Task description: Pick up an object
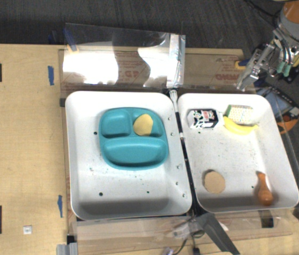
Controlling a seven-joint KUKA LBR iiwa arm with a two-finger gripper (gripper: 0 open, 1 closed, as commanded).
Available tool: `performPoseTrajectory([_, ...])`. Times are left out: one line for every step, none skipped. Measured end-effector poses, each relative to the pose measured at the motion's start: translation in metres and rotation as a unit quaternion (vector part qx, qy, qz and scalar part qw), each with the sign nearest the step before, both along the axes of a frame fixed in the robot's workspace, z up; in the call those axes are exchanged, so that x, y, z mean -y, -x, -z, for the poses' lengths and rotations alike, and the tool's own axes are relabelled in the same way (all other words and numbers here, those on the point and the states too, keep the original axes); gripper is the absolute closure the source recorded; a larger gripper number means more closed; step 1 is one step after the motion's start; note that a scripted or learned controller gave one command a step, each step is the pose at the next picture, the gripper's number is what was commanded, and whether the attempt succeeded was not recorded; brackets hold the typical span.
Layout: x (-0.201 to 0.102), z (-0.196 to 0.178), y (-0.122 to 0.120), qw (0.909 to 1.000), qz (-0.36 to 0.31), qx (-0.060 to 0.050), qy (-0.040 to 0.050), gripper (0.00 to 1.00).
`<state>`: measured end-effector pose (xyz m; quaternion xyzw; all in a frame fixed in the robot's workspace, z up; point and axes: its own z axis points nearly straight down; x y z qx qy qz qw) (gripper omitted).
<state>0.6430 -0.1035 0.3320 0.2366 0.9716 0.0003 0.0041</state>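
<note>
Hovering beyond the right bin (276,158): gripper (250,74), well above the sponge (240,119).

- One fixed camera, mounted above the counter (16,142), looking down at a slant.
- Both white bins, left bin (80,195) and right bin (282,158), framed whole, side by side at moderate range.
- Arm (298,15) enters at upper right.

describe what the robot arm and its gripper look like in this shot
At the view's top right, the arm has a pale grey body with an orange band above the wrist. Below it sits the gripper, a silvery metal assembly with thin pale fingers, small green and yellow parts and dark cabling along its side. Finer markings are too small to read.
</note>
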Motion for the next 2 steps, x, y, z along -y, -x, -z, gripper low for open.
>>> performPoseTrajectory([0.017, -0.088, -0.017, 0.9955, -0.095, 0.001, 0.0007, 1.0])
performPoseTrajectory([-0.014, -0.085, 0.049, 0.9994, -0.035, -0.002, -0.0006, 1.0])
